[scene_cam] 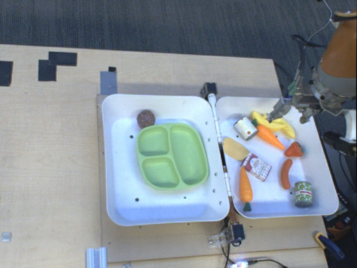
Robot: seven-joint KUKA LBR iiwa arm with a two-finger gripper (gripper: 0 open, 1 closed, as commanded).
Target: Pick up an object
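**Overhead, our gripper hangs at the right bin**

Now we see the grey two-finger gripper (277, 115) above the far edge of the right shallow white bin (329, 202), just beside the yellow plastic banana (273, 123). Whether it is clenched or released, we cannot tell. An orange toy carrot (270, 137) touches the banana.

even overhead light, soft shadows, slightly blurry throughout.
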